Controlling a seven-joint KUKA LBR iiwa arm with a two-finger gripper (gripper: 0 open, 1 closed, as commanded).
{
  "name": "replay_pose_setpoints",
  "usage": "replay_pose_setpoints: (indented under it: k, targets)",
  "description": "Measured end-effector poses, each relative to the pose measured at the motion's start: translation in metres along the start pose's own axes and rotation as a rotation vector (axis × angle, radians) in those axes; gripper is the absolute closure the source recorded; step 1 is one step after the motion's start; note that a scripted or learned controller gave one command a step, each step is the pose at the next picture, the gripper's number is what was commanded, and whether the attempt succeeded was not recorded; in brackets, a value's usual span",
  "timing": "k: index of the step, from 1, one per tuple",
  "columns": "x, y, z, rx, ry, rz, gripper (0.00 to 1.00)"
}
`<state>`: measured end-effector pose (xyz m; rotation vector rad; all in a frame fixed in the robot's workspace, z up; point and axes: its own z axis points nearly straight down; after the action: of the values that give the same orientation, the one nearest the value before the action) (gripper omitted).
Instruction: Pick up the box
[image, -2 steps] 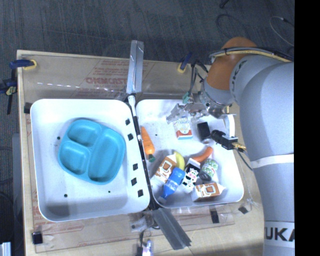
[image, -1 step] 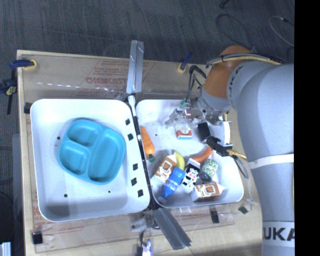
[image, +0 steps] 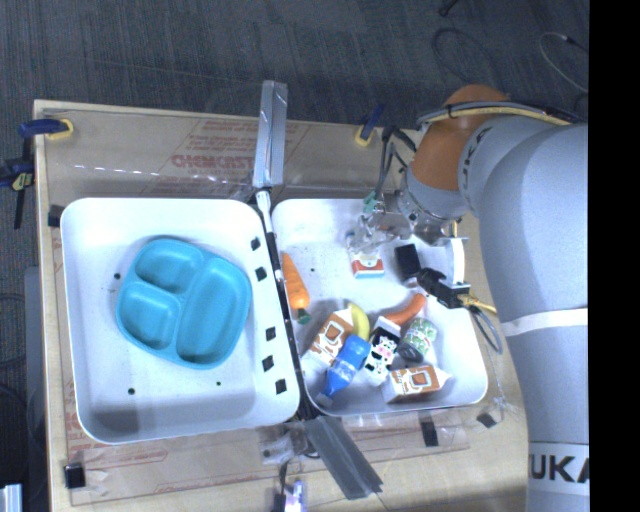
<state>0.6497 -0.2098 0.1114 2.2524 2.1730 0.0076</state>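
Note:
A small white box with a red-orange base (image: 368, 266) lies in the upper middle of the right bin (image: 310, 225). My gripper (image: 367, 232) hangs just above and behind it, close to the box's top edge, with nothing seen held in it. Two more carton-like boxes lie lower in the same bin. One is brown and white (image: 326, 338), to the left of the pile. The other is white with an orange print (image: 416, 381), at the front right corner.
Around the cartons lie a carrot (image: 295, 284), a banana (image: 359, 320), a blue bottle (image: 345, 366), a cow-patterned piece (image: 381, 352), a green can (image: 421, 338) and an orange sausage shape (image: 406, 307). The left bin (image: 90, 380) holds a blue divided plate (image: 185, 302).

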Motion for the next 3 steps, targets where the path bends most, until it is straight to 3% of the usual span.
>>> replay_pose_setpoints:
  k: [1, 2, 3]
  targets:
    - [0.0, 0.0, 0.0, 0.0, 0.0, 0.0, 0.0]
    - [0.0, 0.001, -0.011, 0.0, 0.0, -0.004, 1.0]
    - [0.0, 0.001, -0.011, 0.0, 0.0, -0.004, 0.0]
